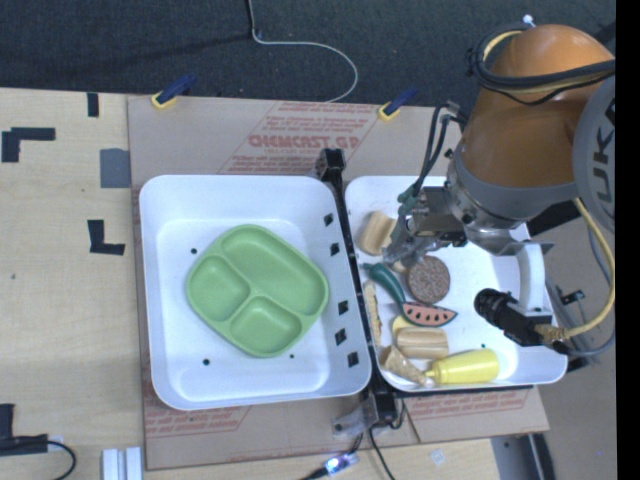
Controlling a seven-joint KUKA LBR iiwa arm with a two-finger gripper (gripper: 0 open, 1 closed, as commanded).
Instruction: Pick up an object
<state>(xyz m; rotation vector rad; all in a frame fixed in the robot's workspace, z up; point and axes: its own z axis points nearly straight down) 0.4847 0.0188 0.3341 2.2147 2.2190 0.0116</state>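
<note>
Evidently the arm is in the reaching step: the gripper (405,251) hangs low over the upper left part of the right bin (545,368), above the cluster of toy food along that bin's left side. Nothing can be seen between the fingers, so no object counts as held, and whether they stand apart or together cannot be told from this slanted view, since the wrist body covers most of them.

The likeliest target, judged by position, is the speckled brown round cookie (429,279), which lies flat just below and to the right of the gripper. A teal curved piece (388,282) lies just beside it on the left, and a tan block (377,232) sits near the bin's upper left corner. Lower down are a watermelon slice (427,316), a beige cylinder (421,343) and a yellow bottle-like piece (465,366) lying on its side.

The next move calls for settling straight down over a single item and closing on it alone; the pieces crowd each other, so a neighbour could be nudged or caught as well. The cookie looks thin and flat, offering little edge to pinch.

The left bin (160,208) carries a green divided plate (257,290).
</note>
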